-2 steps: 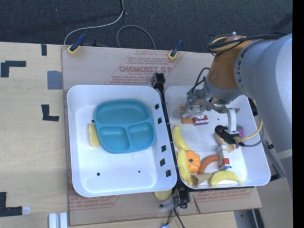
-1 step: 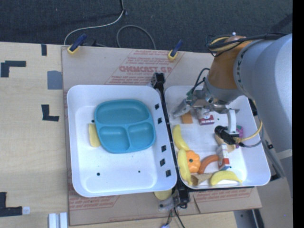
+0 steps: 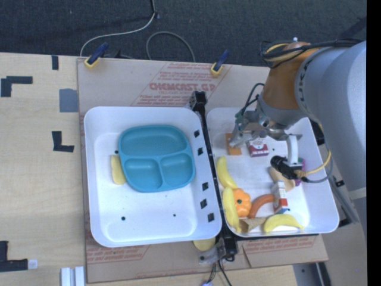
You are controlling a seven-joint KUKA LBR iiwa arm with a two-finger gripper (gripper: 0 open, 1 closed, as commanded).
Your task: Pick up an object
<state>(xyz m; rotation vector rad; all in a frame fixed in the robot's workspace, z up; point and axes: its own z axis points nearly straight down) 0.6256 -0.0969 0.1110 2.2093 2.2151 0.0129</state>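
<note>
Arm (image 3: 324,82): big, grey and orange, over the right bin (image 3: 318,219).
Gripper (image 3: 247,137): can't tell if open or shut.
Toys: banana (image 3: 224,174), orange duck (image 3: 240,202), small red box (image 3: 258,150) nearby.
Left bin (image 3: 101,219): blue plate (image 3: 157,158).

Arm (image 3: 333,82): was smooth grey casing, orange band above wrist, black and yellow cables looped beside the band.

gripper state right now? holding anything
Gripper: low over the right bin, near a small brown block; open or shut cannot be told.
</note>
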